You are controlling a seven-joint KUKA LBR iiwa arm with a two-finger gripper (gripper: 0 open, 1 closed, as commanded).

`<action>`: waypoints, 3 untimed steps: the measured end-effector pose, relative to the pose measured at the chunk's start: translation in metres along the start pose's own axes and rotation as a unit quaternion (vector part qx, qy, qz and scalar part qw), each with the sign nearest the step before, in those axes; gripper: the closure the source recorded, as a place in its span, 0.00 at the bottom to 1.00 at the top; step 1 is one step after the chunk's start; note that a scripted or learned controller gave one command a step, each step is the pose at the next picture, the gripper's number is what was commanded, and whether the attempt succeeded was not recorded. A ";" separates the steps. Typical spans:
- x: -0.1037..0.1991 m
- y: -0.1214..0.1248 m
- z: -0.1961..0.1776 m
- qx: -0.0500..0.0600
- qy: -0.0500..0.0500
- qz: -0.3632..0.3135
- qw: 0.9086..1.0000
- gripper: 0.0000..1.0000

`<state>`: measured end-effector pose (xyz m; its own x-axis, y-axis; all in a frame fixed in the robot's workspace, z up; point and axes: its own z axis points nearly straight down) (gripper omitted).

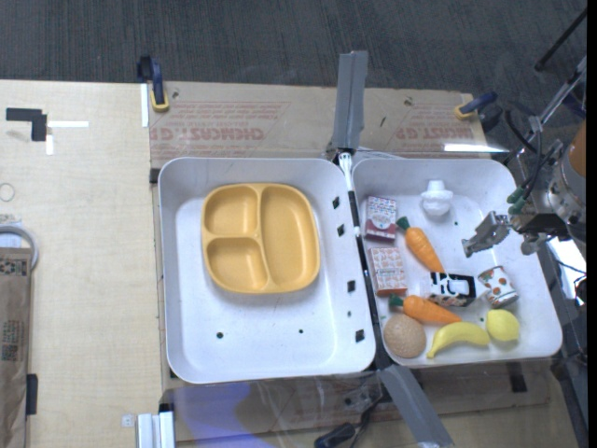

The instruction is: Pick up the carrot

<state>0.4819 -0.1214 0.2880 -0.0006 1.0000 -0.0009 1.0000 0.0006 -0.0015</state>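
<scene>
Banana (458,338) sits frontmost; your gripper (485,234) hangs right of carrot (424,247), jaws spread, nothing between them

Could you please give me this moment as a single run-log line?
phase: approach | gripper: above right bin, holding nothing | carrots: one beside small carton, one by banana | yellow tray: left bin
</scene>
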 end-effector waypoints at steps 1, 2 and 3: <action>0.018 0.092 0.112 0.001 0.000 0.155 0.988 0.00; 0.001 0.088 0.197 0.001 0.001 0.076 0.997 0.00; 0.000 0.087 0.188 0.002 0.001 0.078 0.997 1.00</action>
<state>0.5691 -0.1213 0.0995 0.1556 0.9878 -0.0003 0.9878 -0.1556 -0.0051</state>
